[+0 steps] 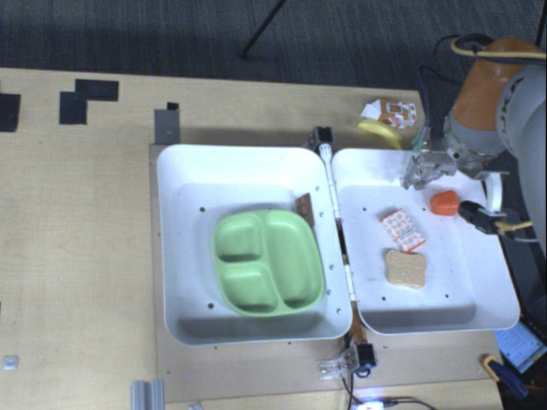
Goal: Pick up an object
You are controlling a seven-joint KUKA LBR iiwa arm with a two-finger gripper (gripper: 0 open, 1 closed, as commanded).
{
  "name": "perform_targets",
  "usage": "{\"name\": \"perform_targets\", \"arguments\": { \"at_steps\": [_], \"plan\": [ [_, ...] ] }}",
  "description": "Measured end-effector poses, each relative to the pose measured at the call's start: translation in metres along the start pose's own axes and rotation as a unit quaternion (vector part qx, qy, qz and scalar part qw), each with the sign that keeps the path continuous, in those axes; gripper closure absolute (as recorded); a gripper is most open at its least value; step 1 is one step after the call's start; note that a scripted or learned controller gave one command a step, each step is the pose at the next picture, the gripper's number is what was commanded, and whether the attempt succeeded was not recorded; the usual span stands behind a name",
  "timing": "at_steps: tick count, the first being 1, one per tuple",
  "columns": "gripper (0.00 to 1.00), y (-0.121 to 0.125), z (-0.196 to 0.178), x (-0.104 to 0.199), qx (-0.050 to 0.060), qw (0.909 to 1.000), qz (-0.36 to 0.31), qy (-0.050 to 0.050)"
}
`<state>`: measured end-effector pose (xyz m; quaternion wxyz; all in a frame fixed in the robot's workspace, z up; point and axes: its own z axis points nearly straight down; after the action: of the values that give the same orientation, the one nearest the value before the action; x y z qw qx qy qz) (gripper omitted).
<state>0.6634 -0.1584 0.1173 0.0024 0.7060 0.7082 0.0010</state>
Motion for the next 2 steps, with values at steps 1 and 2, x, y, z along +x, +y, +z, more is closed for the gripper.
{"name": "perform_targets", "arguments": {
  "at_steps": [1, 2],
  "plan": [
    [0.0, 0.0, 0.0, 0.001, 0.0, 1.0, -0.001, 0.001],
    [0.0, -0.097, 0.031, 0.044, 0.0, 1.0, 0.0, 0.001]
  ]
}}
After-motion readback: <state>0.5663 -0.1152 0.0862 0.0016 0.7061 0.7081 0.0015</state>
